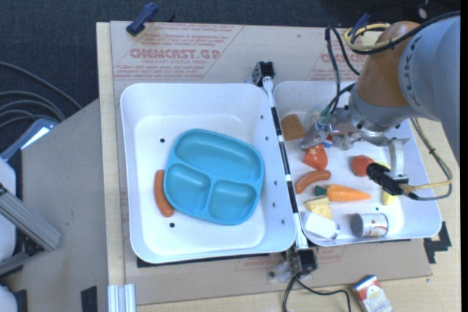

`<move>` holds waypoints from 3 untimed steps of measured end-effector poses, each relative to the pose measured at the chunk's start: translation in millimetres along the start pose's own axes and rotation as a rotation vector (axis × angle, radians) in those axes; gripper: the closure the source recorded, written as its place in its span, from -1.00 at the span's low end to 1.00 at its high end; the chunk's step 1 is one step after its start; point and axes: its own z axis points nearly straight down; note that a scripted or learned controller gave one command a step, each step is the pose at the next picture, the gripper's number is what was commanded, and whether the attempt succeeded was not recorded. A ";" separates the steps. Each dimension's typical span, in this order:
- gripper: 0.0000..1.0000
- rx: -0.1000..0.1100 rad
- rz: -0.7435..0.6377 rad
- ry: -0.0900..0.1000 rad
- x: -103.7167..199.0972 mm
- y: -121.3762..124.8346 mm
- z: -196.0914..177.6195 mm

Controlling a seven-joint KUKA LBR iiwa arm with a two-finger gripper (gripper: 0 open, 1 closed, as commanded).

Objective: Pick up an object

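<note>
So the whole setup sits on a plywood-looking bench (pixel 197 47) with red "CHEMCAST GP" lettering printed across it, and the floor around it is dark carpet. Some grey cables loop in on the far left, and there's a little blue clamp (pixel 142 18) at the board's top left corner.

The left bin (pixel 139 157) has a blue divided plate (pixel 213 176) sitting in the middle, with an orange-red sausage (pixel 163 193) lying just beside the plate's left edge. The right bin (pixel 431 215) is where all the small stuff is: a brown bread-looking piece (pixel 292 127) near the divider, a red pepper-ish thing (pixel 316 156), another sausage (pixel 313 180) below it, a carrot (pixel 346 193), a pale yellow cheese wedge (pixel 318 206), a white block (pixel 320 226), a small can (pixel 369 224) on its side, and a red tomato-like piece (pixel 362 165) further right.

The arm (pixel 409 69) comes in from the right, orange band showing, and the gripper (pixel 324 134) is down in the right bin just above the red pepper thing, between it and the bread. Honestly I can't tell how the claw stands from this angle, it's just a metallic blur.

There's also a small red and white packet (pixel 368 294) lying on the bench below the right bin.
</note>
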 end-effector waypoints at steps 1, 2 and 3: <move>1.00 -0.001 0.000 0.000 -0.1 0.4 -10.1; -1.00 -0.001 0.001 0.000 -0.1 0.3 -10.1; 1.00 -0.002 0.000 0.000 0.1 0.6 -20.0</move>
